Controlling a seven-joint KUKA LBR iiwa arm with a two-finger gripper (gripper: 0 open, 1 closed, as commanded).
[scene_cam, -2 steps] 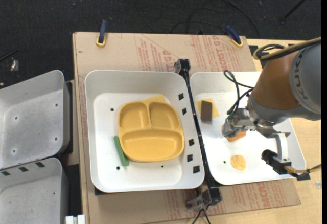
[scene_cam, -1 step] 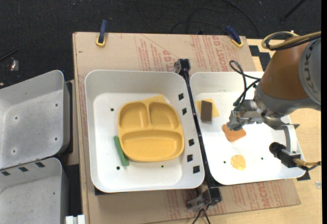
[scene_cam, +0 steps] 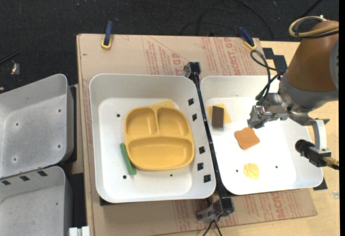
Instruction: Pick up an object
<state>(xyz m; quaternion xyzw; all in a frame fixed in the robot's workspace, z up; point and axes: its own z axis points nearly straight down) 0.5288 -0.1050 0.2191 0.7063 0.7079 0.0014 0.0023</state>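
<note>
The right bin [scene_cam: 280,178] holds an orange toast-like slab [scene_cam: 247,138], a brown block [scene_cam: 218,116] lying on a yellow wedge [scene_cam: 227,117], and a small yellow round piece [scene_cam: 251,171]. My gripper [scene_cam: 257,120] hangs over the right bin, just above and to the right of the orange slab, close to its upper edge. Nothing shows between the fingers. The orange-banded arm [scene_cam: 315,62] reaches in from the right.
The left bin [scene_cam: 108,175] holds a yellow divided plate [scene_cam: 159,138] and a green stick [scene_cam: 128,159] along its left side. A black divider strip [scene_cam: 204,122] runs between the bins. Grey trays [scene_cam: 32,122] lie to the far left. Cables cross the dark floor behind.
</note>
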